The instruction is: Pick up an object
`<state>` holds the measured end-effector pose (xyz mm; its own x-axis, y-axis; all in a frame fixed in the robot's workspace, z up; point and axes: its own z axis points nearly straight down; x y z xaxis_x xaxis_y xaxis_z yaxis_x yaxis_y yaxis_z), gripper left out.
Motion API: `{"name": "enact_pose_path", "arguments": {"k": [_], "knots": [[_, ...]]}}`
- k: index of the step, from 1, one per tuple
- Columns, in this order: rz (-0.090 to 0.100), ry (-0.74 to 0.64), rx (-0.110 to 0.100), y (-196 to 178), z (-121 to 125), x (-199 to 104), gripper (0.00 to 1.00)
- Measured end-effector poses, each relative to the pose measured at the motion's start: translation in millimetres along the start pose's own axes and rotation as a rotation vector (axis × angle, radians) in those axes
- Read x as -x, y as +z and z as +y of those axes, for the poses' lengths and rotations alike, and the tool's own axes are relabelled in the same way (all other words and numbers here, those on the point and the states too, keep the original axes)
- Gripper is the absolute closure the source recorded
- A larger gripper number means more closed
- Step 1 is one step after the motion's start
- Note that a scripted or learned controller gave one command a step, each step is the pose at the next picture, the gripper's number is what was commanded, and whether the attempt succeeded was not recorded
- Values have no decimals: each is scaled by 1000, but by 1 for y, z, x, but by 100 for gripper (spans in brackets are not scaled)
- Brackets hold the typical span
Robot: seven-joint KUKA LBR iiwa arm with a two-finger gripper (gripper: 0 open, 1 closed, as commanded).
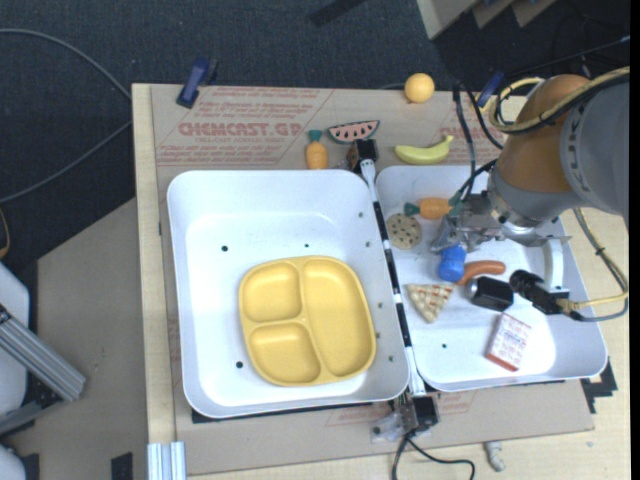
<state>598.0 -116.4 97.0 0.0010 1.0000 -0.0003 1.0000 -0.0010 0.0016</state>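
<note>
My gripper [455,238] hangs over the upper left part of the right bin [580,353], the arm coming in from the right. A small blue object [452,264] sits right beneath the gripper's tip, and contact cannot be made out. Around it lie an orange carrot-like piece [434,207], a round brown cookie [404,230], a reddish sausage [484,268], a pizza slice [429,299] and a red-and-white box [509,342].
The left bin [200,228] holds a yellow divided plate [306,320]. On the board behind the bins lie a banana [423,151], a watermelon slice [354,129], a small orange fruit [317,154] and a yellow ball [419,88].
</note>
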Motion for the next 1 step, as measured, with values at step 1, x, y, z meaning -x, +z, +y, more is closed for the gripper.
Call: {"name": "enact_pose_path", "arguments": {"k": [1], "knots": [[1, -3, 0, -88, -15, -68, 100]]}}
